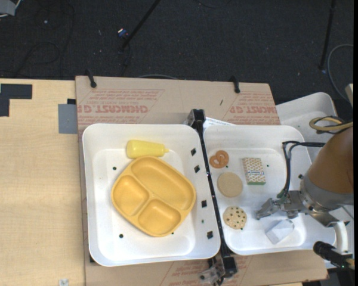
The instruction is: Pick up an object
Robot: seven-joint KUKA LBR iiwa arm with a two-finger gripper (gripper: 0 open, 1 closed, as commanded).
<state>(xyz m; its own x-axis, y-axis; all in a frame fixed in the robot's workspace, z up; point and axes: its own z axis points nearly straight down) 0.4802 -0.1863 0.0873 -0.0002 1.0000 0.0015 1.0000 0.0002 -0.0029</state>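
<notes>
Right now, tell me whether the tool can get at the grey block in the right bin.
Probably yes. The tool hangs low in the right bin, just above-left of the grey block, with bare bin floor between them. The speckled cookie lies off to the left, out of the way.

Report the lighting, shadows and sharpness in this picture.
Camera view: even, soft light on both bins, and the yellow divided tray casts only a faint shadow; the white bin walls look bright but not blown out; the floor above the bench is dark; small items such as the pretzel are slightly soft, and the gripper looks mildly blurred.
</notes>
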